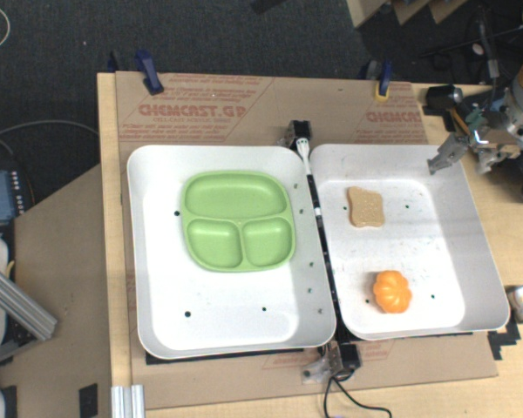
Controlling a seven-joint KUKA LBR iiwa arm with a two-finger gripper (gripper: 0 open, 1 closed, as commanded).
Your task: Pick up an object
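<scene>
Jaws: can't tell if spread or closed, too small and blurry at the far right edge. Gripper (444,155) hangs over the top right corner of the right bin (471,233), nothing visible between the fingers. No pick yet, by the look of it. Two candidates in that bin: slice of bread (365,207) lies left of the jaws and a bit toward the cam, near; small orange pumpkin (391,291) sits further toward the cam, well apart from the jaws. Bread looks flat, light, prob soft, hard to get fingers under. Pumpkin looks like the better bet imo: rounded, stiff-looking, prob smooth plastic, could slip, so grab across its middle from above. Left bin (157,303) beyond them holds a green divided plate (237,220), far from the jaws.
</scene>
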